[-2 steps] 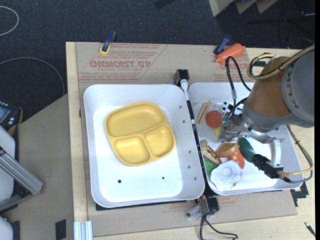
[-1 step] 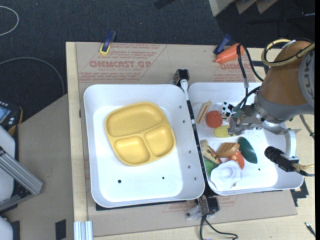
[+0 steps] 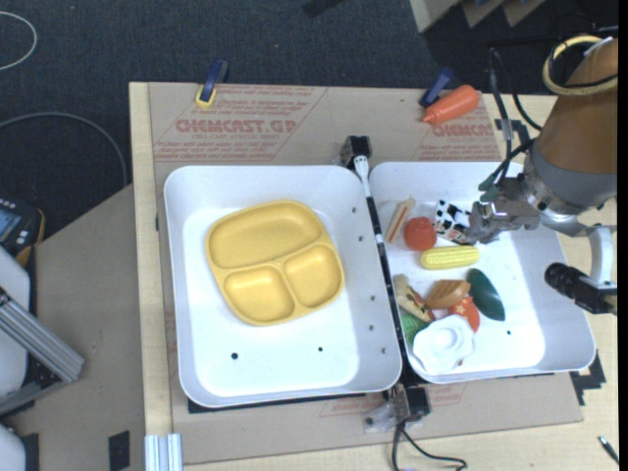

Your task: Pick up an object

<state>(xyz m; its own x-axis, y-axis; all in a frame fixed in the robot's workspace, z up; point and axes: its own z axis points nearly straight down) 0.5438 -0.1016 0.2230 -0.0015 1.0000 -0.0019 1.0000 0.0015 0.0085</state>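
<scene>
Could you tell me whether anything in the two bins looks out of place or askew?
Nothing looks spilled or damaged. The yellow tray lies slightly askew in the left bin, and the toy food sits crowded along the right bin's left side.

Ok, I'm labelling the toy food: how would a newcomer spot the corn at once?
Look in the right-hand white bin, next to the one holding the yellow divided plate. Near its middle, just below the red tomato, lies the corn cob: the bin's only long, bumpy, yellow piece, lying sideways.
</scene>
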